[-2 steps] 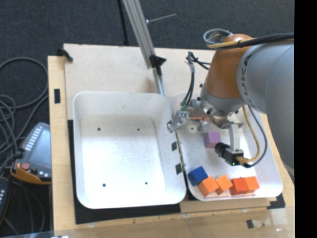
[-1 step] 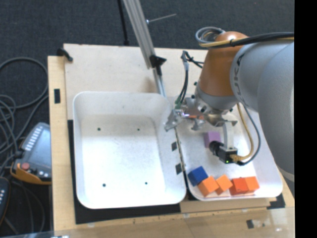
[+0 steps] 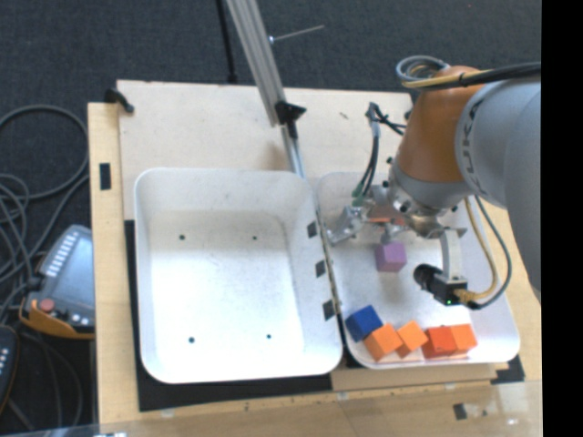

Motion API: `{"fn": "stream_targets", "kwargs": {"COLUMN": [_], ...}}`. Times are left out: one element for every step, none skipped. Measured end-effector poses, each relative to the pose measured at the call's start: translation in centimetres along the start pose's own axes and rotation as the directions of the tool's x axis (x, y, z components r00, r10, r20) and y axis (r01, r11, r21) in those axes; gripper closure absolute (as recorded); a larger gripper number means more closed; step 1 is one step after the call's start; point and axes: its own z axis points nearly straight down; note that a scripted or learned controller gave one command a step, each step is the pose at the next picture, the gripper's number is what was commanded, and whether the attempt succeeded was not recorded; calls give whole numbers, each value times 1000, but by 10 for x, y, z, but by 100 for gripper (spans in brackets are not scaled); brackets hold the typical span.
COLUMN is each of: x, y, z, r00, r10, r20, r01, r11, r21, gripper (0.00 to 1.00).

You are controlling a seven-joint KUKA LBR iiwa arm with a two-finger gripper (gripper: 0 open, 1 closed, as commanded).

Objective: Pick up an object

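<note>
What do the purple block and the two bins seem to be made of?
Purple block: probably foam or painted wood; matte, no shine, soft-looking edges.
Left bin and right bin: likely moulded plastic; smooth white, rounded corners and a thin raised rim, faint speckles on the floor.

Claw (image 3: pixel 390 237) above purple cube (image 3: pixel 391 257) in right bin (image 3: pixel 492 346).

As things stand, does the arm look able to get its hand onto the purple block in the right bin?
Probably yes. The purple block sits by itself in the right bin, just below the hand, apart from the blue block and the orange blocks along the bin's lower edge. Nothing crowds it.
</note>
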Motion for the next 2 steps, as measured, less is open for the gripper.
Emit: {"fn": "stream_targets", "kwargs": {"x": [-56, -105], "y": [-28, -69], "z": [94, 100], "r00": [1000, 1000], "r10": [1, 1], "r20": [-1, 0], "r01": [-1, -1], "r11": [1000, 1000], "r21": [9, -2], "gripper": [0, 0]}}
